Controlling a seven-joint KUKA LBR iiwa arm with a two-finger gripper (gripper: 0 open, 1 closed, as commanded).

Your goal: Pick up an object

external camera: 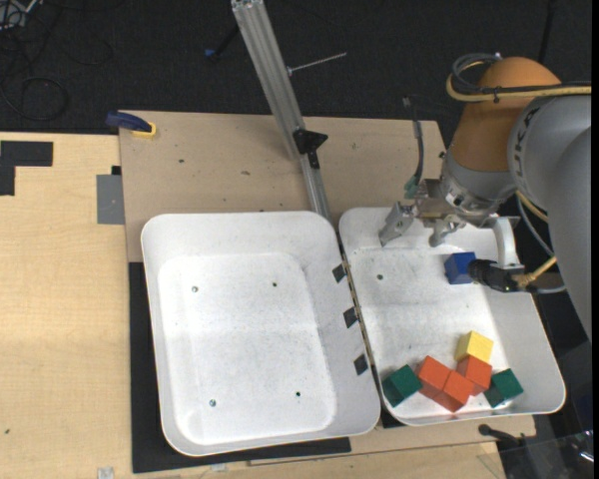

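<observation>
Camera view: blue block (459, 267) lies just right of apparently open gripper (419, 230).

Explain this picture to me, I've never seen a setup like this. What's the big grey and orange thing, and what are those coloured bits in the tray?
One camera looks down at a slant on a workbench. The grey and orange thing is a robot arm reaching in from the right. Its gripper, two open metal fingers, hangs over the right bin with nothing between them. That bin holds small blocks: a blue block alone near the arm, and a cluster near the front of two green blocks, orange blocks and a yellow block. Beside it sits the left bin.
</observation>
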